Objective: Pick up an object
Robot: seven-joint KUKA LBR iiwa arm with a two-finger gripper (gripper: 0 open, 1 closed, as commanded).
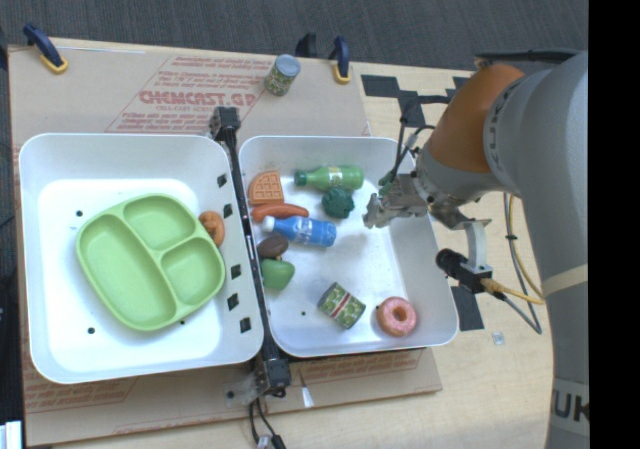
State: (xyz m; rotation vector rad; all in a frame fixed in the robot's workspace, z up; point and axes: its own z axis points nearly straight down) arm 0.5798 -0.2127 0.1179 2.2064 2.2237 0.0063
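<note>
My gripper [385, 205] hangs over the right bin's [420, 332] right side, just right of a dark green broccoli piece [338, 202]. Nothing shows between its fingers. In the right bin lie a green bottle [329, 177], a blue and white bottle [303, 230], a waffle piece [265, 186], a red sausage [280, 210], a brown piece [271, 247], a green pear-like piece [277, 274], a green can [342, 305] and a pink donut [397, 317].
The left bin [40, 337] holds a light green divided plate [150, 259] and an orange pastry [212, 227] beside the divider. A small can [282, 75] stands on the cardboard behind the bins. Clamps [340, 57] grip the board's far edge.
</note>
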